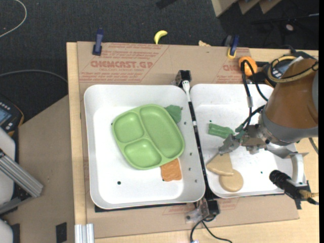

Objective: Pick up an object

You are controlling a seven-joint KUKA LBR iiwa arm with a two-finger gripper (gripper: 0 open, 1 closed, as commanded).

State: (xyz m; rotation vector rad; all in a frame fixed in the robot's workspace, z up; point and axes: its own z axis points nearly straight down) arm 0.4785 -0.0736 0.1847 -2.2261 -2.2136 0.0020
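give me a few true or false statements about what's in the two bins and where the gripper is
1. The green divided plate lies in the left bin. True.
2. The orange piece sits on top of the plate. False: it lies at the plate's lower edge, partly tucked under it.
3. The gripper is over the right bin. True.
4. The tan object is in the left bin. False: it lies in the right bin, below the gripper.
5. A small green object lies in the right bin. True.

tray [147, 136] in L bin [96, 135], spoon [226, 175] R bin [202, 97]
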